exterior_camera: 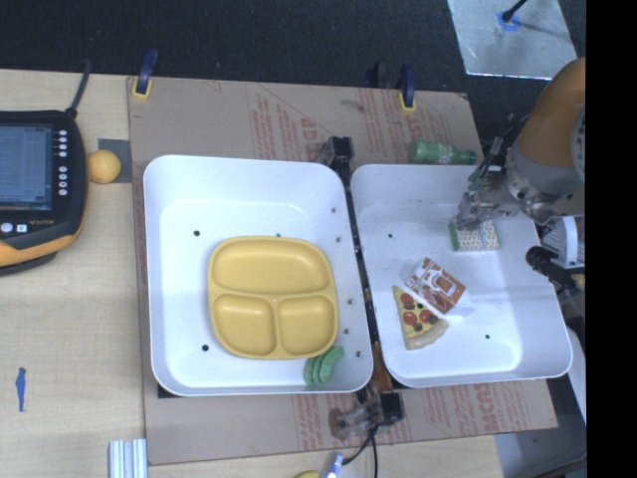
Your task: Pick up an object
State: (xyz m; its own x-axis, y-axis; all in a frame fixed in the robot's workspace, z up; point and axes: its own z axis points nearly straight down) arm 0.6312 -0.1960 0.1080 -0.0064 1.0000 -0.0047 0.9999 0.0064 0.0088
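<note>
Sponge: small flat rectangle, green edge, speckled top, in the right bin.
Gripper: you see it right over the sponge.
Fingers: you cannot tell.

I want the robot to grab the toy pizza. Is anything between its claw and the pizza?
Yes. The gripper sits over a small sponge near the right bin's top. A small packet lies between there and the pizza, touching it.

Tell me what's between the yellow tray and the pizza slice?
In the camera view, the two bins' touching walls lie between the yellow tray and the pizza slice, plus bare white bin floor.
</note>
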